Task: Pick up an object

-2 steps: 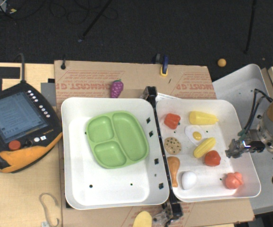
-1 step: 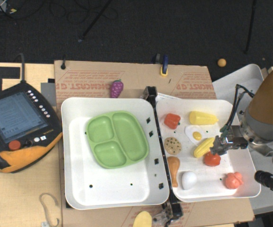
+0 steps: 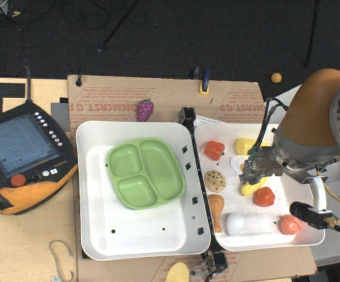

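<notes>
Your target looks like the yellow banana-shaped toy (image 3: 251,187) in the right white bin (image 3: 311,237), and the hand (image 3: 256,170) sits right on top of it, so you only see its yellow end poking out below the dark fingers. Honestly can't tell if the hand is open or closed, or whether it's got hold of anything.

Just beside it you've got a red tomato-like toy (image 3: 265,197), a round chocolate-chip cookie (image 3: 215,181), a red pepper-like piece (image 3: 214,150) and a yellow block (image 3: 245,146). Near the front edge sit a tan drumstick (image 3: 216,208), a white egg (image 3: 236,223) and a reddish strawberry-like toy (image 3: 289,224).

The left white bin (image 3: 99,234) holds a green divided plate (image 3: 146,173). A purple grape bunch (image 3: 145,110) lies on the cardboard-covered surface (image 3: 111,98) behind it.
</notes>
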You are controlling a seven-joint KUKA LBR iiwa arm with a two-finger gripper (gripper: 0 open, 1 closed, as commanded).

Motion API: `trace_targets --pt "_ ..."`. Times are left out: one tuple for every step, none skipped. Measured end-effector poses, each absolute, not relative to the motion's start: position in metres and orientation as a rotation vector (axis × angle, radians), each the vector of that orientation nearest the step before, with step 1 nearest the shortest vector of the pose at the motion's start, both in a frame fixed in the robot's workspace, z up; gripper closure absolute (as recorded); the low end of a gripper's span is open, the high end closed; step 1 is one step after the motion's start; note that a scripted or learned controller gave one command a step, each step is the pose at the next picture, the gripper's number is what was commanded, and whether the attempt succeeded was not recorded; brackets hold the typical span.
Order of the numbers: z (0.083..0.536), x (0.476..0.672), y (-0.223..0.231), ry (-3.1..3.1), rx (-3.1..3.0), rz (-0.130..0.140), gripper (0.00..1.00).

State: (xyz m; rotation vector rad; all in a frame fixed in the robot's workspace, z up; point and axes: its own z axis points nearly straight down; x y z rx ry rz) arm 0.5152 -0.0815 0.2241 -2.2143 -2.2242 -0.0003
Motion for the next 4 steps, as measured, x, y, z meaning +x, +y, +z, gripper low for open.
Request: trace_targets --pt "0.226 0.526 -0.025 -2.223 -2.214 0.0 1.0" --pt "0.224 0.539 0.027 -2.222 -2.217 0.001 1.0" --pt "0.219 0.576 0.068 -2.222 -2.219 0.0 1.0" --pt "0.236 0.57 0.079 -2.22 -2.22 0.001 1.0"
